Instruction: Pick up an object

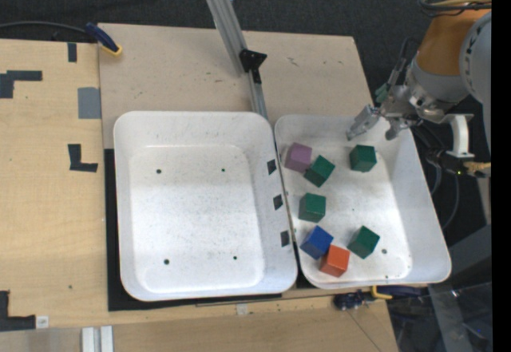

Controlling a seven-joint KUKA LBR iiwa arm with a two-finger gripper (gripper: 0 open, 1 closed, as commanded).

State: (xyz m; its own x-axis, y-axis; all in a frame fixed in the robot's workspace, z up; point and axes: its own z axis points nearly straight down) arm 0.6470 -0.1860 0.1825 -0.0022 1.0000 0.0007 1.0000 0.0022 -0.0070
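Desk carries two white bins; the right bin holds seven blocks. The fingers stand spread and hold nothing, above the bin's far edge. The approach step is in hand, I judge. Nearest lies a green block, just below the fingers; next they must descend around it.

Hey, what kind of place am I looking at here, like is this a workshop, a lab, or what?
Most likely a robotics lab set up for grasping trials. A grey and orange robot arm reaches over two shallow white bins on a plywood bench, and the right bin holds small coloured blocks as practice objects.
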